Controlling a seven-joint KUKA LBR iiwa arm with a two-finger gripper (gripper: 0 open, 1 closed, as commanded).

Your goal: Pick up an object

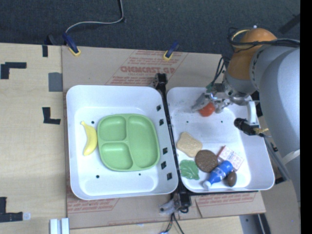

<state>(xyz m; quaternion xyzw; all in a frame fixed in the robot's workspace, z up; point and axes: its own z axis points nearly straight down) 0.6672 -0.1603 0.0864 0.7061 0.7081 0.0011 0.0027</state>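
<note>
My gripper hangs over the far part of the right bin, reaching in from the right. A small red-orange round object lies directly at its tip, partly covered by it; whether it is gripped is unclear. Nearer in the same bin lie a tan bread slice, a brown round patty, a green leafy piece, a blue bottle, a pink-and-white packet and a small dark brown piece.
The left bin holds a green divided plate and a yellow banana at its left side. A black divider runs between the bins. The grey arm covers the right bin's far right corner.
</note>
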